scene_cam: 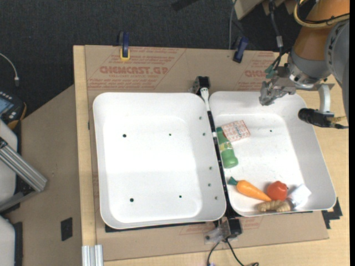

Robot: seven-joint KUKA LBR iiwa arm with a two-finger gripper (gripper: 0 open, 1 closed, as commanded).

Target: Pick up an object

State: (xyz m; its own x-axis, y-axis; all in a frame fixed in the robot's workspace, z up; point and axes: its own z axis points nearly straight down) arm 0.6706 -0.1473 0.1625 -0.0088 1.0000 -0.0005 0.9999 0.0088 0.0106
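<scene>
My gripper (268, 96) hangs over the far edge of the right bin (299, 148), with nothing seen between its fingers. In that bin a green bottle (226, 148) lies along the left wall. A small pink-and-white card packet (236, 130) lies beside it. Near the front sit an orange carrot (249, 190), a red tomato-like ball (277, 190), a brown ginger-like root (273, 206) and a crumpled white piece (300, 195). All of these lie well in front of the gripper.
The left bin (111, 148) sits beside the right one, joined along a black divider (213, 143). Both rest on a cardboard sheet (166, 65) held by blue clamps (123, 42) at the back.
</scene>
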